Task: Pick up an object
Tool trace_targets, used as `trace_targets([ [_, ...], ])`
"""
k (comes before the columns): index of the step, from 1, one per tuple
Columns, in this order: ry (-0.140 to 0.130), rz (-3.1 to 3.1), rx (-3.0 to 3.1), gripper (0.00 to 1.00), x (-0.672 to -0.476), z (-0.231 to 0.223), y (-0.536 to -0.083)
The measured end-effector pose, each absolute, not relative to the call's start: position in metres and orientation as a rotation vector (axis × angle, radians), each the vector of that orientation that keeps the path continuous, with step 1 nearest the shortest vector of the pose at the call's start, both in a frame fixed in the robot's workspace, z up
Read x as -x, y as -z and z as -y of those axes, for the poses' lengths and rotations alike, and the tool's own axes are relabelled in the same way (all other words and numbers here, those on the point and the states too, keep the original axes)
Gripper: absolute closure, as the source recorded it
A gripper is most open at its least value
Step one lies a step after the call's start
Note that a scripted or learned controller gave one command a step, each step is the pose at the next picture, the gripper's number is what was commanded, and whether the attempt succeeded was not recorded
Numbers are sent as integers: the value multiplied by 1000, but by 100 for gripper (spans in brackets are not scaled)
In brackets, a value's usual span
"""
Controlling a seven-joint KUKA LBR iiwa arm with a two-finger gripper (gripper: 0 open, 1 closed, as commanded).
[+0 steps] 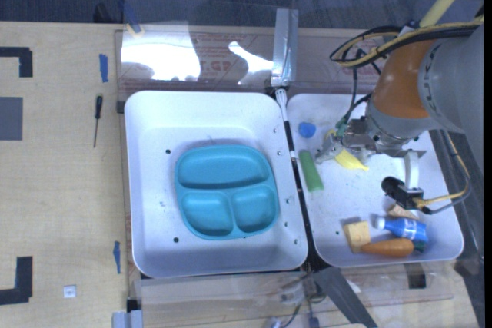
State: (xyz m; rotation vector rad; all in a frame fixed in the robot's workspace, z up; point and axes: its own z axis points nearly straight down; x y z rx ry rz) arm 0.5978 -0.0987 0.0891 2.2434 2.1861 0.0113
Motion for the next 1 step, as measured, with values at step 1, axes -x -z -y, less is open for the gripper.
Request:
trace_targets([
  [1, -14, -2184, -2244, 100, -598, 99, -100],
])
